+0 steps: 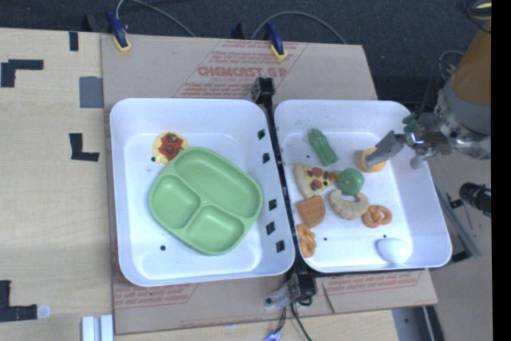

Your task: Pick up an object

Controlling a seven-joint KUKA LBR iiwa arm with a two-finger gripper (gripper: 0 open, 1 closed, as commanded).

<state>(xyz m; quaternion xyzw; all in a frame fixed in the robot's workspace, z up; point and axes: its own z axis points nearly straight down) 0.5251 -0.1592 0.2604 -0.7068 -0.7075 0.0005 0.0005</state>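
Observation:
My gripper (398, 156) hangs over the upper right part of the right bin (423, 196), open, with nothing between its fingers. One grey finger (388, 144) points down-left and its tip is right next to a small yellow-orange toy (372, 162); I cannot tell if they touch. More toy food lies in this bin: a green pickle (322, 146), a pizza slice (313, 178), a broccoli (350, 180), a beige piece (348, 206), an orange wedge (311, 211), a pretzel (376, 216), and a white egg (393, 250).
The left bin (132, 132) bears a green divided plate (206, 200) and a small yellow and red toy (168, 146). A black divider (275, 172) runs between the bins. Another orange piece (306, 239) lies by the right bin's lower left wall. Cables cross the dark floor behind.

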